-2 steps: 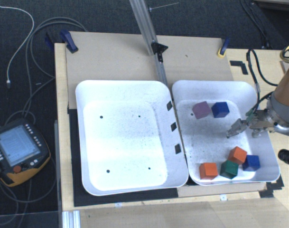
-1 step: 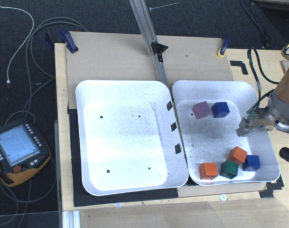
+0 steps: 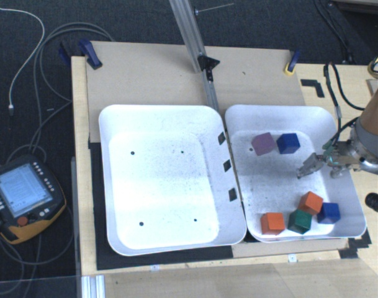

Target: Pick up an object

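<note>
Altogether six cubes [image 3: 288,143], apparently, in right bin [image 3: 282,113].

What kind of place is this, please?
Probably a robotics lab: a robot arm reaches over two white bins on a bench, coloured blocks lie in one, and a teach pendant rests on the floor.

Bins [image 3: 114,129]: white plastic, smooth, finely speckled
Bench top [image 3: 151,73]: matt tan board
Cubes [image 3: 272,223]: solid-coloured, matt faces
Gripper [image 3: 322,168]: grey metal, dull sheen
Pole [image 3: 185,17]: ribbed pale metal
</note>
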Controlling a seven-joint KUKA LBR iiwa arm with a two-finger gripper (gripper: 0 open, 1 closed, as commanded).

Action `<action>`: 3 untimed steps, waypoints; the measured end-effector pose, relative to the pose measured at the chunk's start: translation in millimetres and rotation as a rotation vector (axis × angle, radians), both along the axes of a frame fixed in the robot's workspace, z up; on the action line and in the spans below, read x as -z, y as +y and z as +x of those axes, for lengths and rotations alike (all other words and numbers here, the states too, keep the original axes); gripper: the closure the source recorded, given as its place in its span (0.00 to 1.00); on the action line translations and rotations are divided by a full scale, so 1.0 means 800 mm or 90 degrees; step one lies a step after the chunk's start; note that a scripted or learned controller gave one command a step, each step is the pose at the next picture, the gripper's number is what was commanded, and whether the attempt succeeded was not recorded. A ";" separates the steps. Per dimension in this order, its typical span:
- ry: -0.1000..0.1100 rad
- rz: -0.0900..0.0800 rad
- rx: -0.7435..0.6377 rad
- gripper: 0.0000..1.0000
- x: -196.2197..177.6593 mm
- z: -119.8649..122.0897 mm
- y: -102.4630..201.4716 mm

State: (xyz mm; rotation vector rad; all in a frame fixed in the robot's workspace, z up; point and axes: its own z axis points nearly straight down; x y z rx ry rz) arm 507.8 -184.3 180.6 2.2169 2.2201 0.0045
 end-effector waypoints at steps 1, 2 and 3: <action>0.003 0.001 -0.001 0.00 0.100 0.094 -0.004; -0.001 -0.001 -0.002 0.00 0.100 0.180 -0.014; 0.000 -0.001 -0.001 1.00 0.086 0.178 -0.015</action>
